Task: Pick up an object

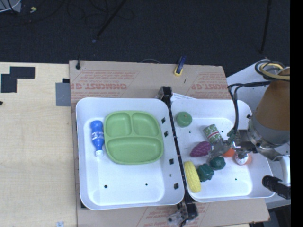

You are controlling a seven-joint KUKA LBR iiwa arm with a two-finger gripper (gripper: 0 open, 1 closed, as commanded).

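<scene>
the right bin (246,186) holds the loose objects a pick could take: a green round piece (183,119) near its upper left, a small can (212,133) with a green and red label lying tilted to the right of that, a purple grape bunch (200,149) just below the can, a yellow corn cob (192,176) along the bin's lower left wall, and two dark green pieces (211,168) touching each other just right of the corn. an orange and white item (239,156) lies right of these, partly covered by the arm's tooling. the end effector (231,148) sits low over the middle of this bin, close beside the grapes, the can and the upper dark green piece; its metal parts blur together there, so whether it is wide, narrow or holding anything cannot be told. the arm (277,110), with its orange band, comes in from the right edge of the frame, a black cable looping over the bin's upper right corner. in the left bin (90,188), a light green divided tray (133,137) lies in the upper middle, with a blue bottle (97,136) with a white cap just beside its left edge. both bins rest on a brown cardboard sheet (123,82) on the pale wooden worktop (33,164).
</scene>
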